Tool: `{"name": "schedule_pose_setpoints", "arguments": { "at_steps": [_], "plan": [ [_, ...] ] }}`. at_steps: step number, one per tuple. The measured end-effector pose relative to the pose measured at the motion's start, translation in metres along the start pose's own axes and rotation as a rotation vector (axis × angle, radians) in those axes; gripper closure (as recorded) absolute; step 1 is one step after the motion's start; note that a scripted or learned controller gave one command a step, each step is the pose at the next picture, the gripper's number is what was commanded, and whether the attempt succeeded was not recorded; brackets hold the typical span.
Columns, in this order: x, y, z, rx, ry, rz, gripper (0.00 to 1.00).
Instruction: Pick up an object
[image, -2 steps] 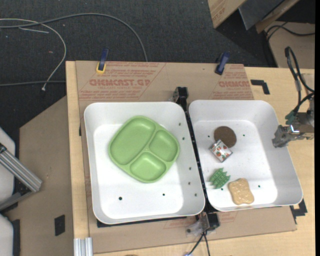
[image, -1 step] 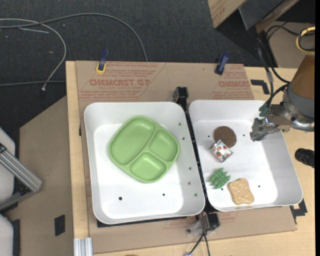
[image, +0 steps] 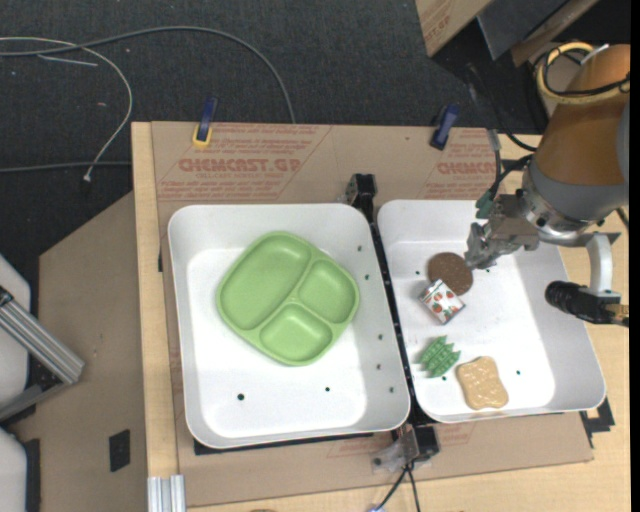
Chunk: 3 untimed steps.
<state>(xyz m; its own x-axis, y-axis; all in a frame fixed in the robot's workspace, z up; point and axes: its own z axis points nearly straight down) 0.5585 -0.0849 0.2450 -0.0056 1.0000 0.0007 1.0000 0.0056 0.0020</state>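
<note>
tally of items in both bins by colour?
Green: 2, plate in the left bin, small leafy piece in the right bin
Brown: 1, disc
Tan: 1, cracker
White with red: 1, cube
Total: 5

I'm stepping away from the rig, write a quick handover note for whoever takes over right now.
End effector: low in the right bin, at the upper right edge of the brown disc; no object seen between its fingers.
Right bin: brown disc, small printed box just below it, green leafy toy, tan cracker.
Left bin: green divided plate.
Done: nothing lifted yet.
Left: grasp an object and lift it.
</note>
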Motion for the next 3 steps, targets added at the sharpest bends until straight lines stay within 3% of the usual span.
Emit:
{"name": "schedule_pose_setpoints", "arguments": {
  "at_steps": [3],
  "plan": [
    [0.161,0.073,0.030,-0.001,0.001,0.000,1.00]
  ]
}}
